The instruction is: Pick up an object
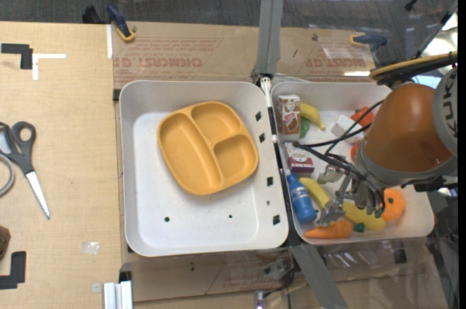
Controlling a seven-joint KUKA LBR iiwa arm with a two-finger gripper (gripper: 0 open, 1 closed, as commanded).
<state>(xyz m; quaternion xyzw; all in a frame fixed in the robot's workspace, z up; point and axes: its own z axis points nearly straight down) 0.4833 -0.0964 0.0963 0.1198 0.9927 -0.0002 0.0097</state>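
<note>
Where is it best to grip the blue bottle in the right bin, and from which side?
Probably across the blue bottle's body, from above. It lies flat along the bin's left wall, so sideways access is tight, and a banana lies close on its right.

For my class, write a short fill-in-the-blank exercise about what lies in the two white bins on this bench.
1. The yellow divided plate lies in the ____ bin.
2. That plate has ____ compartments.
3. On the bench left of the bins lies a pair of ____.
4. The blue bottle lies in the ____ bin, beside a banana.

Missing words: left; three; scissors; right
</note>
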